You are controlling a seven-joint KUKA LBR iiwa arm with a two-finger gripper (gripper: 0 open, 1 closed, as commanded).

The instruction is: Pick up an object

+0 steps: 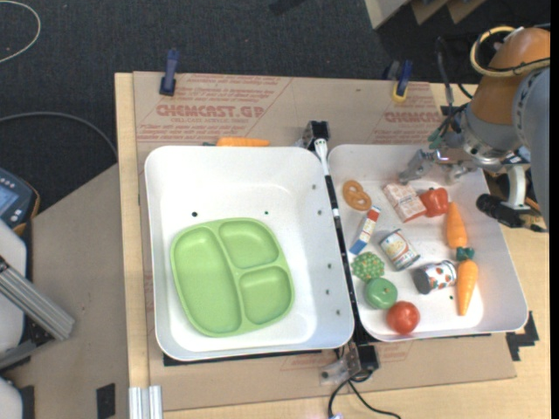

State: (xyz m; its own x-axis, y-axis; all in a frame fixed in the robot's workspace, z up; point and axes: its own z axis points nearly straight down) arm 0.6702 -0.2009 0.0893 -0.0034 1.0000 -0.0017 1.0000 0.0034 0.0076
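In the camera view, the metal gripper (425,166) hangs at the upper right of the frame over the right bin (511,308); whether its fingers are apart or together cannot be told. Below it lie a twisted pretzel (355,195), a small carton (403,202), a red pepper (435,202), two tapered carrots (466,285), a round tomato (403,317). The left bin (166,190) holds a glossy green three-part tray (231,274).

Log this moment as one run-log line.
arm: over right bin's far edge | gripper: above carton, nothing seen between fingers | left bin: green tray | pick: not yet done
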